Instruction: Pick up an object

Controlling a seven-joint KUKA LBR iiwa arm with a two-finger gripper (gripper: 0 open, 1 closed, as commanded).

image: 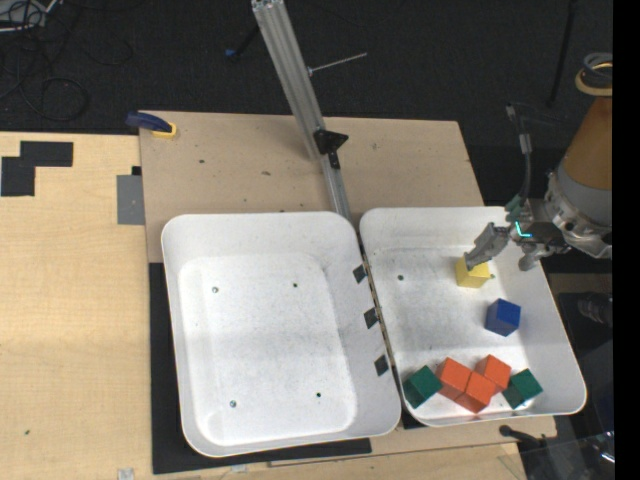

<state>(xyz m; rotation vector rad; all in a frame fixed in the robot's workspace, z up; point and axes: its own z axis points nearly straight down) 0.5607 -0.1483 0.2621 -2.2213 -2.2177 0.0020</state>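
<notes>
My gripper (509,252) hangs over the upper right part of the right bin (420,230), its two grey fingers spread apart and open, nothing between them. The left finger (487,244) has its tip just above a yellow block (474,273), which rests on the bin floor. Below that lies a blue block (503,316). Along the bin's near edge sits a cluster: three orange blocks (470,380) flanked by a green block (423,385) on the left and another green block (522,388) on the right.
The left bin (200,238) stands beside the right one, with black clips (368,316) on the shared rim. A slanted aluminium bar (298,88) rises behind the bins. The arm's orange band (594,148) is at the right edge.
</notes>
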